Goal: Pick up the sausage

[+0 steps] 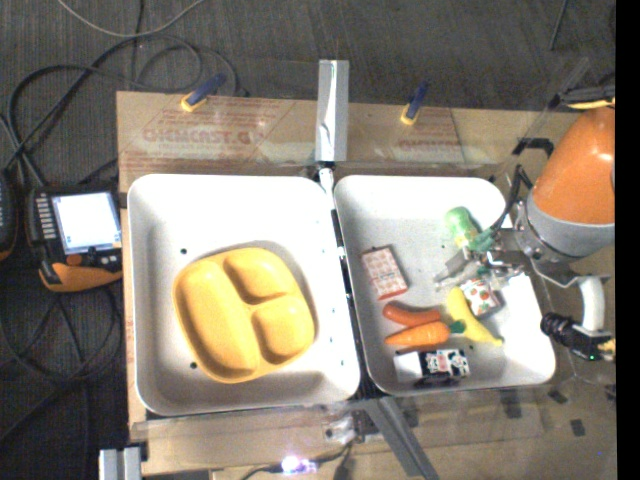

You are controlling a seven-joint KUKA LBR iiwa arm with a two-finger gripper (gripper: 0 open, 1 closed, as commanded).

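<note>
The sausage (412, 316), reddish-brown, lies in the right bin (420, 200), below and left of the pincer (470, 260), apart from it. Just beneath the sausage sits a carrot (420, 336). A yellow banana (472, 324) lies directly below the pincer, a small red-and-white carton (483, 297) beside it. A green bottle (463, 225) is just above the pincer. State of the pincer: cannot tell. A yellow divided tray (245, 312) rests in the left bin (160, 208), far left.
</note>
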